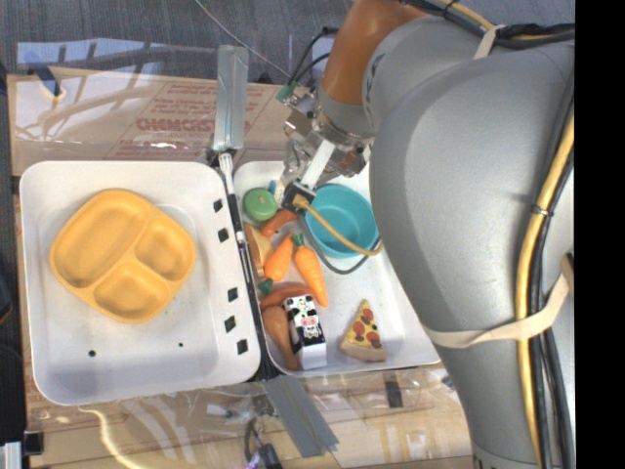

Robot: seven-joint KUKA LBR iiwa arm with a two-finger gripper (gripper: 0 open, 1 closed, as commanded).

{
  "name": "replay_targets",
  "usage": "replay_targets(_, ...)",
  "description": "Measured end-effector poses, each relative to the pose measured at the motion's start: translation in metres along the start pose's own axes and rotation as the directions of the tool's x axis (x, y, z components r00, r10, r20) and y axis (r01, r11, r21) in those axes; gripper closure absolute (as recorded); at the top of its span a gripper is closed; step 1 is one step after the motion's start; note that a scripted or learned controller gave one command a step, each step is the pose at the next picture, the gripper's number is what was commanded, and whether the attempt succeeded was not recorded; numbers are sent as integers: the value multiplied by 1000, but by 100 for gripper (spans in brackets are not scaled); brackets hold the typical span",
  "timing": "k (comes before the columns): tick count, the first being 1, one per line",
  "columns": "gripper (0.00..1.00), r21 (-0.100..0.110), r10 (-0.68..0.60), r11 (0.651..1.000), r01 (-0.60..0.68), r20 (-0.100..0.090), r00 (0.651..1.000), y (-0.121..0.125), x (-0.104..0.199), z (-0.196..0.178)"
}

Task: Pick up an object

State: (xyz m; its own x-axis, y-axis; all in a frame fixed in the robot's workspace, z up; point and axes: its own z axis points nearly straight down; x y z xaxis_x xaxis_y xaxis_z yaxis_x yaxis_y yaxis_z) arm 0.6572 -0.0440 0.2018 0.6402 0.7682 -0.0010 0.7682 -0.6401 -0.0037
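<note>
Gripper point(296, 195) hanging low over right bin point(410, 345), at teal bowl point(342, 219) rim beside green round piece point(260, 204); finger state: cannot tell. Carrots point(293, 258), pizza slice point(364, 332), milk carton point(307, 328) lying loose in same bin. Yellow tray point(122, 253) sitting in left bin point(59, 379).
</note>
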Motion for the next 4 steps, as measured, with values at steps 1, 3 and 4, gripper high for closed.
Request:
replay_targets(1,100,2,69,998,-69,3,998,-79,-68,12)
replay_targets(3,100,2,403,915,-404,5,915,-119,-111,13)
replay_targets(4,100,3,616,787,-616,6,787,-169,-81,13)
